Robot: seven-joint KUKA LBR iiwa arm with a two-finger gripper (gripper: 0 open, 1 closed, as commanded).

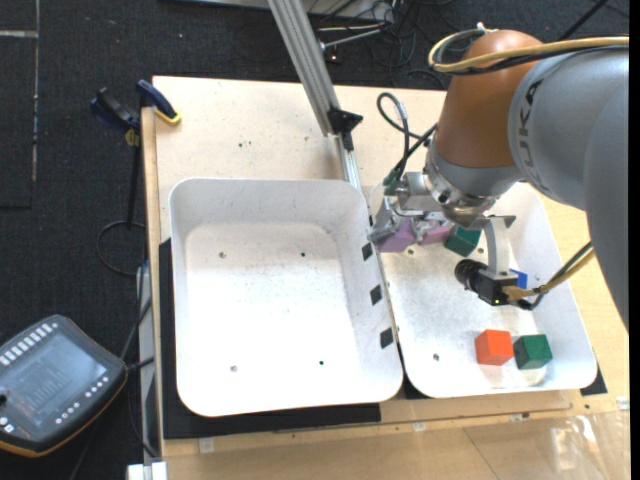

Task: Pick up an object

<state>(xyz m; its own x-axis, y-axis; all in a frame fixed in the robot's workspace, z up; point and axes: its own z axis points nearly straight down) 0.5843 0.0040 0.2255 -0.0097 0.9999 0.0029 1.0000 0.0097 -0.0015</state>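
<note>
The tool [418, 226] hangs low over the right bin [560, 368], near its left wall. A purple block [400, 236] sits at its tips; whether the tips are apart or clamped cannot be told. A teal block [462, 239] lies just right of it; an orange cube [493, 347] and green cube [533, 350] sit together further toward the bin's front.

Orange cube [493, 347] touching green cube [533, 350] – right bin's near corner, purple block [402, 236], teal block [462, 239] (partly hidden)

We see 2 white bins [270, 298], an orange block [493, 347], a green block [533, 350] and a purple thing [405, 236].
</note>
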